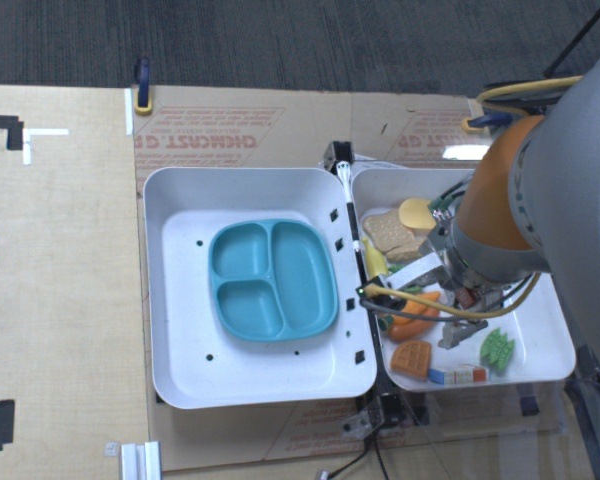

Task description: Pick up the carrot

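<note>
Reaching down into the right bin, lower right of the frame, with the gripper hanging low over the carrot. Cannot tell from this slant whether the pincer is apart, together or clamped on anything; wrist and yellow cable cover most of it.

Carrot: orange, lying roughly level at mid-left of the right bin, just right of the divide between the bins, partly under cable and wrist, green top end pointing toward the left wall.

For a good grasp, probably best to:
- come straight down over the thick middle of the carrot, not the tapered tip;
- set the closing direction across the carrot's width, at right angles to its long axis;
- keep clear of the near neighbours so nothing else is pinched along;
- lift slowly and check for orange between the tips before trusting the grip.

Crowding looks like the main risk: several items touch or nearly touch the carrot.

Right bin contents, besides the carrot:
- brown bread slice, upper left of the bin;
- pale yellow round piece just above and right of the bread;
- orange waffle-like wedge below the carrot;
- green leafy piece, lower right;
- small multicoloured bar along the bottom wall.

Left bin, centre of the frame: a teal three-compartment plate, lying flat, with nothing in its sections.
</note>
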Robot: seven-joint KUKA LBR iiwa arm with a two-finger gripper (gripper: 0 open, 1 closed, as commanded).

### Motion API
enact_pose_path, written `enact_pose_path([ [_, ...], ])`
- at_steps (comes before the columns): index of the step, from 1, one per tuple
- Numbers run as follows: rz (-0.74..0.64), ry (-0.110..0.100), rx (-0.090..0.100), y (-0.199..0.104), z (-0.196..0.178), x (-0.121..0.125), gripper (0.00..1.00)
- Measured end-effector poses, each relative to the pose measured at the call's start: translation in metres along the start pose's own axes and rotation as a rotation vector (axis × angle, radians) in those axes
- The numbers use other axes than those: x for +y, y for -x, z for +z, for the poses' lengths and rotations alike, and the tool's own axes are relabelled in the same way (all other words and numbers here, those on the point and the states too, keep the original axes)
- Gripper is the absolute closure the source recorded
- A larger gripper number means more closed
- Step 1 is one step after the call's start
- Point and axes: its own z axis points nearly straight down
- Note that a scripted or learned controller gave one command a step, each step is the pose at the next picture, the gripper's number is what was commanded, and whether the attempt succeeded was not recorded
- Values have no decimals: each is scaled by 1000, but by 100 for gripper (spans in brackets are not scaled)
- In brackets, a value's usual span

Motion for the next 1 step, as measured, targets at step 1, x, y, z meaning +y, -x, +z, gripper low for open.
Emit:
enact_pose_path([
  [1, 1, 0, 0, 0, 0, 0, 0],
])
